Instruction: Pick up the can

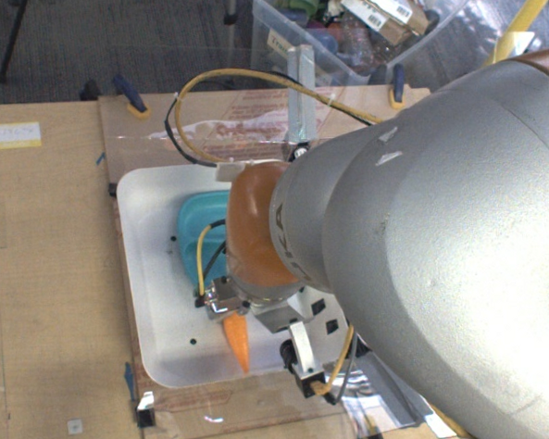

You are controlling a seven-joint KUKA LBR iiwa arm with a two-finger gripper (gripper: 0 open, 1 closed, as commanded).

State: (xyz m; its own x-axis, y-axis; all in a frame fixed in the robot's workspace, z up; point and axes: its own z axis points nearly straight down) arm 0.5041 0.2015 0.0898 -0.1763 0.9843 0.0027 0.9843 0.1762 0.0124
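Our end effector (226,302) sat low over the white bin (152,268), tucked under the wrist of the grey arm (425,251), and we saw little of it beyond a small metal and black cluster at the wrist's lower left edge. We could not tell how far open it was, nor whether it had hold of anything, because the wrist and the orange band (257,229) covered it from above. We also could not tell where the can lay; nothing we could make out in the bin read clearly as one.

Just below the end effector we saw an orange tapered object (238,344) lying on the bin floor, its wide end toward the end effector and seemingly touching or nearly touching it. Above and slightly left of the end effector lay a teal object (201,230), partly hidden by the orange band. A thin yellow cable (238,77) looped well above the end effector, and another stretch of it ran down across the teal object toward the wrist.

Left of the end effector, beyond the bin wall, we saw the bare brown bench (46,274). Far above it stood a clear tub (355,23) of mixed items, and a blue clamp (133,97) gripped the bench edge up and to the left.
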